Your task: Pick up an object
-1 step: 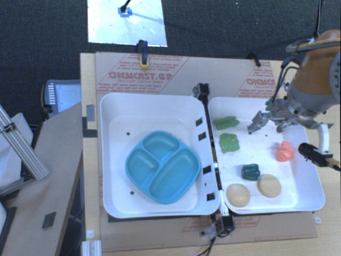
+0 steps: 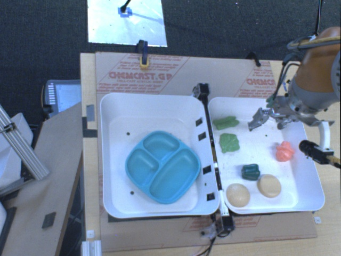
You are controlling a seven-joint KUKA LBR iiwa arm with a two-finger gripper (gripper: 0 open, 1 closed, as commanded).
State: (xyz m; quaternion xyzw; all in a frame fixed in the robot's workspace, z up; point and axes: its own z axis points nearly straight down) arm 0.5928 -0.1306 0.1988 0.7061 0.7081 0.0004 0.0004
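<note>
- The arm point(image 2: 319, 63) reaches in from the right, and its gripper point(image 2: 259, 119) hangs over the back part of the right bin point(image 2: 314, 188).
- Whether the claw is wide or narrow cannot be told at this slant; nothing shows between its tips.
- A long green piece point(image 2: 226, 122) lies just left of the gripper, near the back of the right bin.
- A second green piece point(image 2: 229, 142) sits just in front of the first.
- A pink piece point(image 2: 284, 151) lies toward the bin's right side, apart from the gripper.
- A dark green piece point(image 2: 250, 171) rests near the middle, with two pale round pieces, one point(image 2: 238, 194) front left and one point(image 2: 269, 185) just beside the dark green piece.
- The left bin point(image 2: 114, 121) holds a blue divided plate point(image 2: 162, 166).
</note>
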